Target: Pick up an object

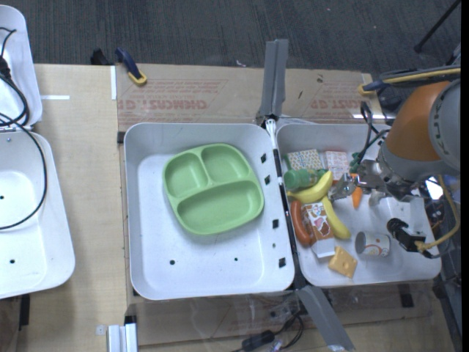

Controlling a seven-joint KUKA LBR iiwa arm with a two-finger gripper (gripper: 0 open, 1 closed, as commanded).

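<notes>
The right bin [410, 270] holds a heap of small things. A yellow banana [322, 196] lies across a green item [297, 178], with a red and white packet [311, 222] below it. Two printed packets [319, 160] rest at the back. A yellow cheese wedge [343, 262] and a small white cup [372, 245] on its side lie near the front. My gripper [347, 188] is low in this bin, right of the banana's upper end. A small orange piece [357, 197] shows right beside it; I cannot see whether it is held.
A green divided plate [214, 189] lies in the left bin [146, 262]. The arm's grey body and orange band [418, 119] hang over the right bin's far right side. A metal post [275, 75] stands behind the two bins. Cables trail at the right edge.
</notes>
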